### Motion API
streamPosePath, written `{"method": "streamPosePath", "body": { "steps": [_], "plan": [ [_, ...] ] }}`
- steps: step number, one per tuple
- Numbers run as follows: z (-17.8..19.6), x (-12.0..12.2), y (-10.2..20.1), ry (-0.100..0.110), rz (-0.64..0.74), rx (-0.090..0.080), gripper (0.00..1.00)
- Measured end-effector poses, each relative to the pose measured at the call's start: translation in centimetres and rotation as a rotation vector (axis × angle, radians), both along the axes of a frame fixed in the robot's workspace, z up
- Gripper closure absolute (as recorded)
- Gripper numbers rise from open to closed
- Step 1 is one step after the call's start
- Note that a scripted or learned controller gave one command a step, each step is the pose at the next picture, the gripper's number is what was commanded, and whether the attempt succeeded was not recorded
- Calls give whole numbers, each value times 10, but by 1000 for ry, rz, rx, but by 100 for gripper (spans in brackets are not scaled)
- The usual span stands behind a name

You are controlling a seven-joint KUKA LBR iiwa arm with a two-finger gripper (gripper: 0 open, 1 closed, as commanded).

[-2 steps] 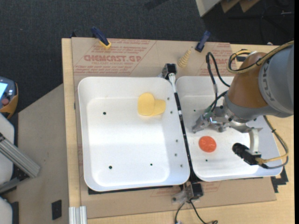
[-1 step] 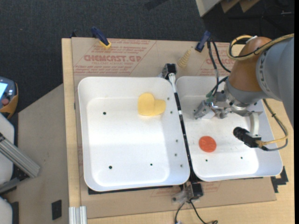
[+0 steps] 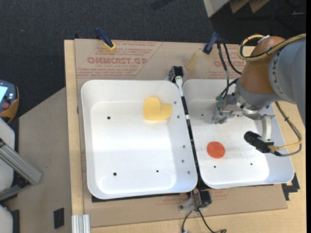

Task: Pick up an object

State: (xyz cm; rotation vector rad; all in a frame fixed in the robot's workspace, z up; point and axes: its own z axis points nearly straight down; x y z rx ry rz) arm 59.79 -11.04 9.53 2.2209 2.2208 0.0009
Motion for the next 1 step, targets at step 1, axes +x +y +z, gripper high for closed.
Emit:
{"method": "streamPosePath", "body": {
  "steps": [1],
  "plan": [
    [131, -11, -50, -14, -4, -7, 100]
  ]
}}
